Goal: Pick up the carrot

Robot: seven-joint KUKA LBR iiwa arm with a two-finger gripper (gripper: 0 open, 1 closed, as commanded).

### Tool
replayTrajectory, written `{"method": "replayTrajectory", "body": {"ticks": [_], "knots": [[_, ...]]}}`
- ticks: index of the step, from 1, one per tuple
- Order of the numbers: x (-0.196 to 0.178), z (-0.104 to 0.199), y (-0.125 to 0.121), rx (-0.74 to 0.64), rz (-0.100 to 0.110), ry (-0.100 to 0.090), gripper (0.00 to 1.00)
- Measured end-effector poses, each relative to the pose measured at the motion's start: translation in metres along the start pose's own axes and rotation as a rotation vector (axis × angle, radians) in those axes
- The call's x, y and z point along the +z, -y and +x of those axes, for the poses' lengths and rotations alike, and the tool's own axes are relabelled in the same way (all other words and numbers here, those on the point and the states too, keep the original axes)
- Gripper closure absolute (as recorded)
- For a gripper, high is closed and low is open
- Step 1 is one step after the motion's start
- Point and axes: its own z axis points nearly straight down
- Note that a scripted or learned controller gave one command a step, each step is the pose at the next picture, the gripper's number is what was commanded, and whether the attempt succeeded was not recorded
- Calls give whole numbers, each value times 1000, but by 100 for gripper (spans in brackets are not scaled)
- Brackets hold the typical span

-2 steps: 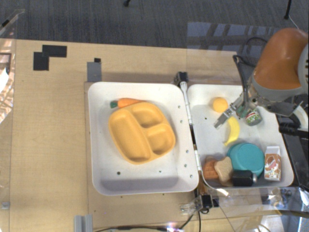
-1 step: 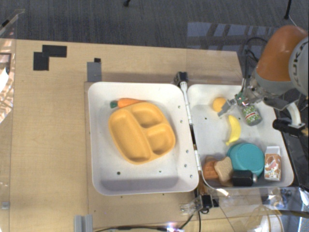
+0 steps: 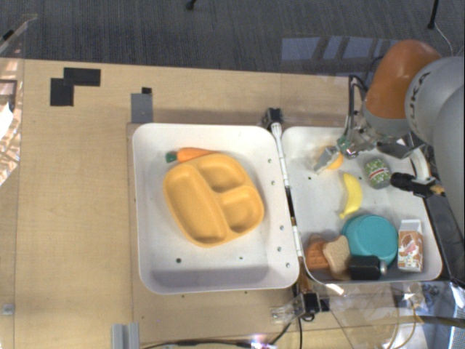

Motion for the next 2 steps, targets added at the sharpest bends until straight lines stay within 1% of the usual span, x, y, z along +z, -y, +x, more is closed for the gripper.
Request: {"method": "replayTrajectory", "body": {"ticks": [1, 2], "knots": [[-16, 0, -6, -4, -18, 9, 100], [-4, 38, 8, 44, -21, 8, 100]]}}
